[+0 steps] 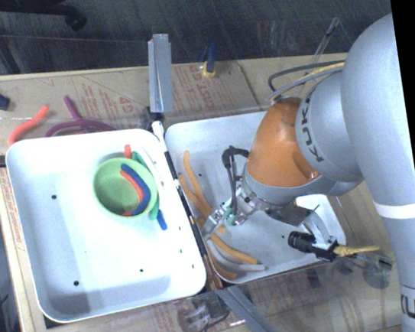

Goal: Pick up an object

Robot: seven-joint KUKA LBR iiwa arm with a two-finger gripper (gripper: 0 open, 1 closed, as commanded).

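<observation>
A green bowl (123,187) sits upright in the left bin (65,244), near its back right part, with red, blue and green strips lying curved inside it. In the right bin (210,134), tan curved strips (191,183) lie along the left wall, and more tan and white ones (233,258) rest at the front left corner.

Two bins side by side on bench (256,77). Left bin (65,244): bowl (118,188) at centre, toward 1 o'clock. Right bin (210,134): curved strips (192,183) along 9 o'clock wall, more strips (233,256) at 7 o'clock; gripper (227,219) between them, arm (357,131) at 3 o'clock.
</observation>
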